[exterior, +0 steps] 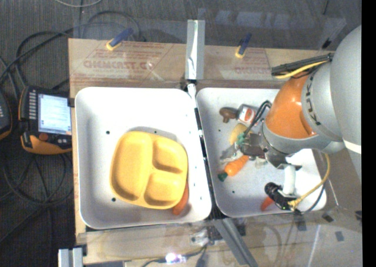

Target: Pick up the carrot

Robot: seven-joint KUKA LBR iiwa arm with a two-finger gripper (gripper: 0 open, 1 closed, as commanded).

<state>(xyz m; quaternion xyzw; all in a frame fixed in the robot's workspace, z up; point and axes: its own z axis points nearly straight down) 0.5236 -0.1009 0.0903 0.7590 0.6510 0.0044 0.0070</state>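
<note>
The carrot (235, 166) is orange with a green tip and lies tilted in the middle of the right white bin (305, 201). My gripper (248, 146) hangs under the orange wrist band, directly over the carrot's upper right end, very close to it or touching it. Nothing tells whether the carrot is gripped.
A brown item (226, 113), a red-and-white can (246, 113) and a yellowish piece (237, 134) crowd the bin's far side behind the gripper. A small orange bit (267, 203) lies near the front wall. The left bin (94, 119) holds a yellow divided plate (150, 169) with an orange thing (181, 201) under its edge.
</note>
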